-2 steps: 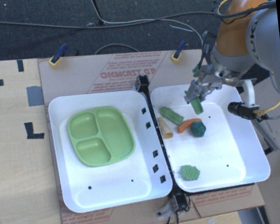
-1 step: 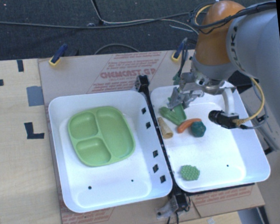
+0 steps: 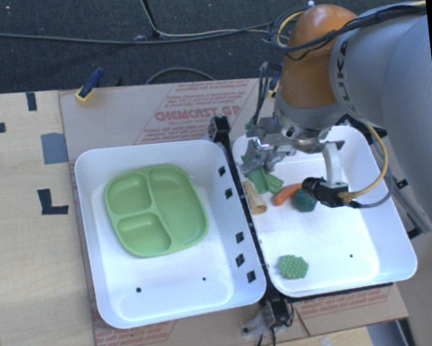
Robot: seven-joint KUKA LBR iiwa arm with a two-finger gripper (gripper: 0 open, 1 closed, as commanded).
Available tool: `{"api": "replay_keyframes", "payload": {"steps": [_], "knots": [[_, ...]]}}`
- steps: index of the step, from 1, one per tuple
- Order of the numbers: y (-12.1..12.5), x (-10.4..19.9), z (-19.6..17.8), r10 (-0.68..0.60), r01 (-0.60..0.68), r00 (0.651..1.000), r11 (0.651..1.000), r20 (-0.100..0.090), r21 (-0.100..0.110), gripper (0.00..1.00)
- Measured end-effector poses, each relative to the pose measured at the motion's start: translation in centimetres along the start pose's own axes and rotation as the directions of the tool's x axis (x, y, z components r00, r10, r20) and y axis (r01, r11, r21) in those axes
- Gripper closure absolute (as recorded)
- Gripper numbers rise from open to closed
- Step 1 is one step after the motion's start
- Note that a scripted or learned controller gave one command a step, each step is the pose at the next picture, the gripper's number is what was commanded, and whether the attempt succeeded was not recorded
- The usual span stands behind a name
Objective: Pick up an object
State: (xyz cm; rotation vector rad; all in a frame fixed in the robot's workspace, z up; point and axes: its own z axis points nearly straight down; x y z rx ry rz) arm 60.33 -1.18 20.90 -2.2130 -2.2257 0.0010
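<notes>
bins (image 3: pixel 97 220): 2 | green plate (image 3: pixel 156 210): 1 | hand (image 3: pixel 260 163): 1

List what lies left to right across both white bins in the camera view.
Pale green divided plastic tray → tan cork-like cylinder → round green knobbly pad → dark teal rounded lump.

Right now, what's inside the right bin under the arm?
In the right bin I see a green textured ball, an orange carrot-like piece, a dark teal lump, a tan piece and a green item below the gripper. The arm covers the bin's far end.
</notes>
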Motion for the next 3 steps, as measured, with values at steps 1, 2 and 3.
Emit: {"api": "replay_keyframes", "payload": {"steps": [1,2,3], "knots": [[-0.9,5.1,-1.3,-0.002,0.002,1.0,1.0,0.0,-0.001,1.0],[-1.5,11.5,-1.0,-0.003,0.003,1.0,1.0,0.0,0.0,1.0],[-1.4,11.1,-1.0,0.003,-0.003,1.0,1.0,0.002,0.0,0.0]]}}
